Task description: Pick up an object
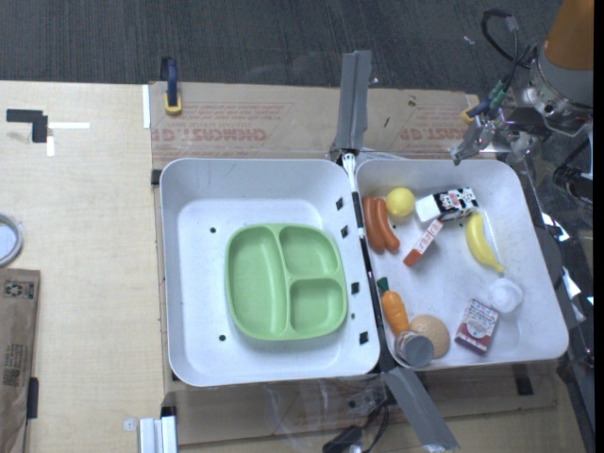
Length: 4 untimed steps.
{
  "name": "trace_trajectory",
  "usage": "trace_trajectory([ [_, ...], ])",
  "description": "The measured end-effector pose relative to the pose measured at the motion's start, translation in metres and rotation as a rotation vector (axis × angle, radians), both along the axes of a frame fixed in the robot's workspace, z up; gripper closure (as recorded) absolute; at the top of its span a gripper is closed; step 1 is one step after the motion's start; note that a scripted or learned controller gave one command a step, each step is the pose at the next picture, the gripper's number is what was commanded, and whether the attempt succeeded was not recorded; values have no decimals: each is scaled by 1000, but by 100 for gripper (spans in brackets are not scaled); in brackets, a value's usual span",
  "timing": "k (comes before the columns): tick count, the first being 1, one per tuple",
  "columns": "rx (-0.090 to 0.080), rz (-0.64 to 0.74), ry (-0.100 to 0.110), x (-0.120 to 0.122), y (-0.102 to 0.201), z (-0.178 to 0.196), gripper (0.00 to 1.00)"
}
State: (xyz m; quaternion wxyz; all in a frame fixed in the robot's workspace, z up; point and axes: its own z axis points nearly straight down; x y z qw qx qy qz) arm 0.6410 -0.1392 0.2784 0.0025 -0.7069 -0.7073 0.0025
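**Arm above the right bin's far corner, ten items lying below it**

From the camera view, two white bins sat side by side on the bench. The left bin (184, 253) held one green divided tray (286, 281) with three compartments, lying flat near its middle. The right bin (528, 206) held ten loose items, one of each: a yellow lemon (400, 201), a reddish sausage (380, 223), a black-and-white cow-patterned carton (451, 204), a small red-and-white tube (423, 242), a banana (483, 242), a white round piece (506, 294), a red box (478, 326), a carrot (393, 310), a tan ball (431, 327) and a grey can (413, 348).

The cow-patterned carton lay on its side in the far half of the right bin, just beside the lemon on one side and the banana's upper end on the other. The tube lay just below it, slanted.

The gripper (486, 130) hung over the far right corner of the right bin, at its rim, with the orange band of the arm above it at the frame's edge. It held nothing visible, and whether it was wide or narrow could not be told. The carton lay nearest to it, a little towards the camera and to the left, apart from it; the carrot, ball, can and red box lay well apart at the near end
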Motion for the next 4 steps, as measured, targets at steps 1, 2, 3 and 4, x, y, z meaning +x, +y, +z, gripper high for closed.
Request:
trace_trajectory([
  [1, -2, 141, -11, -1, -20, -155, 0],
  [2, 2, 91, -28, 27, -35, -170, 0],
  [3, 2, 91, -29, 27, -35, -170, 0],
  [4, 2, 95, -43, 32, -33, -157, 100],
])
